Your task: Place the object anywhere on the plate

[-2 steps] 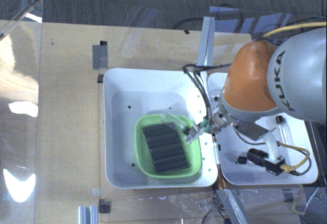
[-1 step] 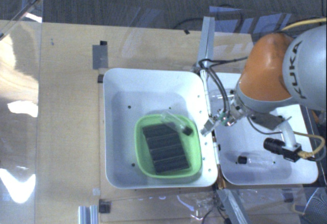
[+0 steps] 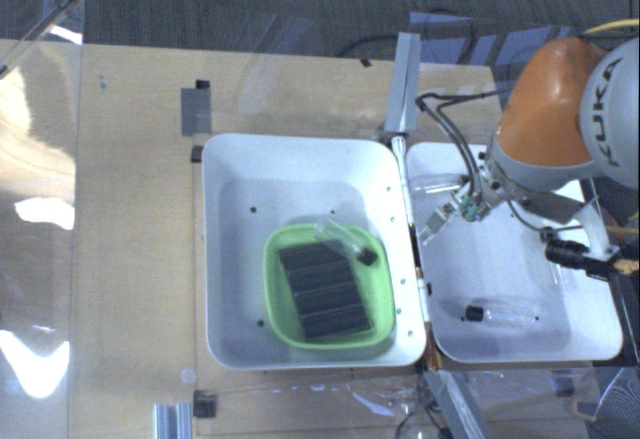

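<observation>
We see the tool (image 3: 458,210) over the right bin (image 3: 590,342); we cannot tell its grip. The clear tube (image 3: 500,312) lies below it, flat, pointing sideways. The green plate (image 3: 275,277) sits left.

Plate (image 3: 376,267) access open above; arm (image 3: 560,117) crowds rt bin (image 3: 590,327) (top).

The left bin (image 3: 230,257) holds a green plate (image 3: 278,297) near its front edge. On the plate lie a dark ridged block (image 3: 322,291) and a clear tube with a black cap (image 3: 352,244) at the plate's back rim. In the right bin (image 3: 590,327), another clear tube (image 3: 500,312) lies near the front edge. The gripper (image 3: 455,210) hangs over that bin's back left corner.
</observation>
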